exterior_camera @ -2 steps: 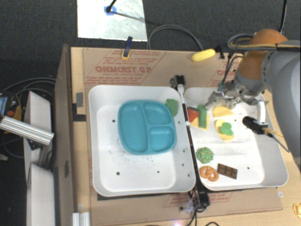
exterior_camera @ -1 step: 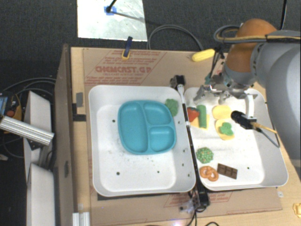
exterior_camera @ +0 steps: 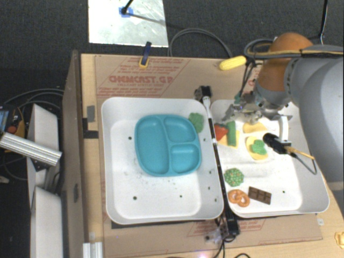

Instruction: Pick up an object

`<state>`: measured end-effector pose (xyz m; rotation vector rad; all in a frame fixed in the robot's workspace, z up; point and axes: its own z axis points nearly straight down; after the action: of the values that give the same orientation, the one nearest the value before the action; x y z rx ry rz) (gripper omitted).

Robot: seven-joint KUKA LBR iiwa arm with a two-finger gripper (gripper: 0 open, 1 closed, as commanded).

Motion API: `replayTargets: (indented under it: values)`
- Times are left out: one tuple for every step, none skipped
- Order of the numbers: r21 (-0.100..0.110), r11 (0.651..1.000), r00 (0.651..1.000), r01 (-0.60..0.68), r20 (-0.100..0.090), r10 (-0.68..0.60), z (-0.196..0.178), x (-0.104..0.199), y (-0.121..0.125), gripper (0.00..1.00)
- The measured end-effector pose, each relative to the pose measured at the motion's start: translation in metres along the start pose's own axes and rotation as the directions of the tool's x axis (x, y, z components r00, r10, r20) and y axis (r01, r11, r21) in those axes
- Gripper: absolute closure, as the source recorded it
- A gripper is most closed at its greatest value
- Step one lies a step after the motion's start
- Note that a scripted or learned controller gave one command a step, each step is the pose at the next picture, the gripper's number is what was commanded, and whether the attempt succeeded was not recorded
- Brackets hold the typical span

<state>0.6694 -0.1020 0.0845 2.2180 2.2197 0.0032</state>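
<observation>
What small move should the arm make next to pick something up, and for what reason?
Probably a short descent straight down. The gripper hangs over the far end of the right bin, close above the green stick and the red piece beside it. Nothing shows between its fingers, so it has not yet taken anything.

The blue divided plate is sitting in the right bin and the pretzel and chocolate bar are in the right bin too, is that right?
Not quite. The camera view shows the blue divided plate in the left bin, not the right one. The pretzel and chocolate bar are indeed in the right bin.
</observation>
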Motion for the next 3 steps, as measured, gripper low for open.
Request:
replayTargets:
  values:
    - [0.001, 1.000, 1.000, -0.001, 0.000, 0.001, -0.010, -0.024, 0.000, 0.00]
    - [0.007, 1.000, 1.000, -0.002, -0.002, 0.002, -0.031, -0.024, -0.086, 0.00]
    - [0.005, 1.000, 1.000, -0.002, 0.000, 0.002, 0.001, -0.054, -0.101, 0.00]
